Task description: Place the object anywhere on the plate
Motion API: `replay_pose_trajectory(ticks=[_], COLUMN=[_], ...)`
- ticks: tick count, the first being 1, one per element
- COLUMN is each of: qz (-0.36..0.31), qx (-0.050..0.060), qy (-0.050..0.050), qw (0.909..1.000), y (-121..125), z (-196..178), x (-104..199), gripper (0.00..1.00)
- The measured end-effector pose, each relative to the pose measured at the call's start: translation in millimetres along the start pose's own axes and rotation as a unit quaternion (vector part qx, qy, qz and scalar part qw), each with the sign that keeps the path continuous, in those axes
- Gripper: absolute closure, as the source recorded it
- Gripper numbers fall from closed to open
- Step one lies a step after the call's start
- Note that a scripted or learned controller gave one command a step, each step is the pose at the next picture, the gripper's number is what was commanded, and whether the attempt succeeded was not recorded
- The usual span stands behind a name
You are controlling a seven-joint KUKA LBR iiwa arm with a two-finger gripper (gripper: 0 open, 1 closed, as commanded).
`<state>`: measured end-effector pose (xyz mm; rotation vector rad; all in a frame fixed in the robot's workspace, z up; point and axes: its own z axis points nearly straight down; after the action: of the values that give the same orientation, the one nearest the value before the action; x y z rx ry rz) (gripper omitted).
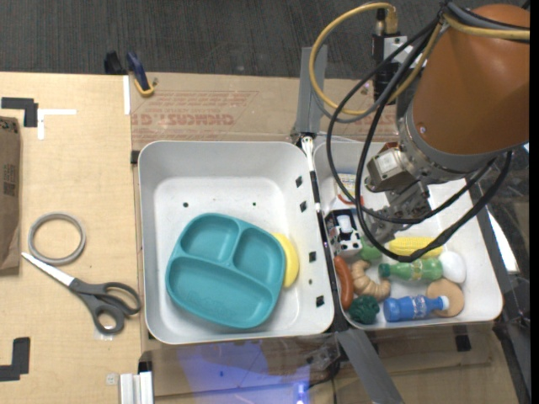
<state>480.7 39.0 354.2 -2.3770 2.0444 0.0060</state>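
A teal divided plate point(226, 268) lies tilted in the left white bin point(210, 154), with a yellow piece point(290, 259) tucked under its right edge. My gripper point(402, 213) hangs over the right bin point(493, 301), above its upper middle, just above a yellow corn cob point(413, 246). Several toy foods are crowded at that bin's near end: a black and white toy point(344, 234), a red sausage point(344, 283), a green bottle point(413, 269), a white egg point(454, 267), a blue bottle point(413, 308) and a dark green broccoli point(364, 310). The wrist and cables hide the gripper's tip.
On the wooden bench to the left lie scissors point(93, 293) and a tape roll point(56, 237). The bins' shared wall point(316, 225) separates the plate from the toys. Black cables and a yellow hose point(337, 32) loop around the wrist.
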Motion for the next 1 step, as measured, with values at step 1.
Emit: replay_pose_trajectory(ticks=[1], qz=[-0.096], qx=[-0.002], qy=[0.002], qw=[0.9954], y=[-22.1], z=[107.5], x=[24.8], gripper=[1.00])
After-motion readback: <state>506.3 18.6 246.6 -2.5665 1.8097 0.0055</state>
